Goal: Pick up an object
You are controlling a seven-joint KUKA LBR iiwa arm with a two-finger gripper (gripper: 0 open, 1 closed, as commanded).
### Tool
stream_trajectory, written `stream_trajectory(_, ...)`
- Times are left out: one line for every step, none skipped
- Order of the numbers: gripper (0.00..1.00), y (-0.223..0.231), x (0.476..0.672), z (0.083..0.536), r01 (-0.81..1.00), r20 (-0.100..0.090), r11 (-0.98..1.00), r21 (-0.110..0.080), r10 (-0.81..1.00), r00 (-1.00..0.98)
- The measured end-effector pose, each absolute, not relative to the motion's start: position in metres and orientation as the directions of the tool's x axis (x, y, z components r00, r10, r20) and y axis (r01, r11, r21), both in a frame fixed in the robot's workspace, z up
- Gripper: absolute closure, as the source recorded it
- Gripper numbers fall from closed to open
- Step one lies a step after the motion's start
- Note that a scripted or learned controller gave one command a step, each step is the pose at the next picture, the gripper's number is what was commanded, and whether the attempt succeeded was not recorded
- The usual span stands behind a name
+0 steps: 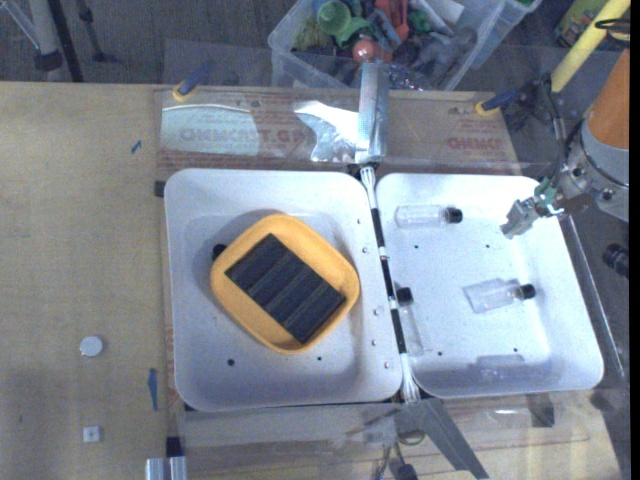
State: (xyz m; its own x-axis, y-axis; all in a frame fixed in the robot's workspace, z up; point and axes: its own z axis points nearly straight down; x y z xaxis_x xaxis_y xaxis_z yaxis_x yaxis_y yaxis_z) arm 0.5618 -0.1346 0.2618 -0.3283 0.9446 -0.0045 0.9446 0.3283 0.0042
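Where the bench [80,218] runs bare along the left, there is wide open surface, with only a small grey disc [91,346] lying well apart from the bins. The left bin [190,368] has a raised white rim all round; a yellow tray-like object [285,283] with a dark ribbed top sits tilted near its middle, leaving free floor along the bottom and left walls. A small dark item [219,251] peeks out at the yellow object's upper left edge, touching or just beside it. The two bins meet at a narrow seam, where a small black piece [404,294] sits.

The right bin [560,368] holds two clear vials with black caps, both lying flat and well apart. The upper vial [425,215] lies near the top wall, cap pointing right. The lower vial [495,294] lies mid-bin, slightly slanted, cap to the right. Open floor lies between and below them.

The tool [523,216] hangs over the right bin's upper right corner, above and to the right of both vials, touching neither. Whether it is released or clenched, cannot tell.
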Motion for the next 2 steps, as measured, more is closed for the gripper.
stream_trajectory(1.0,-0.134,0.597,0.287,0.992,-0.003,-0.129,0.003,0.992,0.129)
stream_trajectory(1.0,-0.145,0.569,0.258,0.829,-0.002,-0.559,-0.005,0.829,0.559)
